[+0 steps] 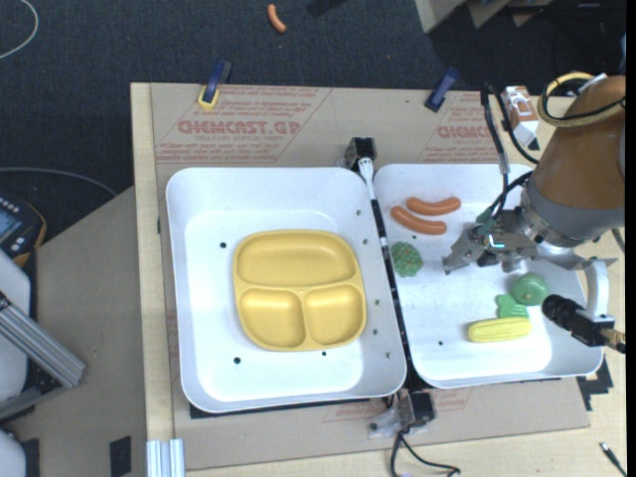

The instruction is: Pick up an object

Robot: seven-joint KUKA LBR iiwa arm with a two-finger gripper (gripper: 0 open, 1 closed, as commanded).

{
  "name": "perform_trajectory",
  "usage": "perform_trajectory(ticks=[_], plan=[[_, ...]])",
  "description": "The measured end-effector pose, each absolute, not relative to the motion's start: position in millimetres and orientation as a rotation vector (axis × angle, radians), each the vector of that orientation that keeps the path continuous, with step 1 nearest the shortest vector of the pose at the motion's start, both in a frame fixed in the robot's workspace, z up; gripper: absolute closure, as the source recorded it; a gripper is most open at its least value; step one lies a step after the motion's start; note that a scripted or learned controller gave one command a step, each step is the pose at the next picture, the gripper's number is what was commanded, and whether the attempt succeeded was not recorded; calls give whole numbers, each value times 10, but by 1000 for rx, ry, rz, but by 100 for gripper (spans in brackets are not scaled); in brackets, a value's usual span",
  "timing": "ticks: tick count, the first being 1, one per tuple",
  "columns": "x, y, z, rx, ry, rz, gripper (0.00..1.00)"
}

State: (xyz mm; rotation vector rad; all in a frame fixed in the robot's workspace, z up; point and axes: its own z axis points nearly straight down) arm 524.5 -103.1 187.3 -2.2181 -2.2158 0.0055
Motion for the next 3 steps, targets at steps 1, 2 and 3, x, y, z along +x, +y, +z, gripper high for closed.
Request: perform_trajectory(ticks=[1, 2, 3], plan=[[5171, -1113, 1346, -2218, -2214, 7, 0], [5164, -1106, 818, -2220, -2216, 3, 0], [5175, -1113, 949, -2225, -2220, -2, 100]])
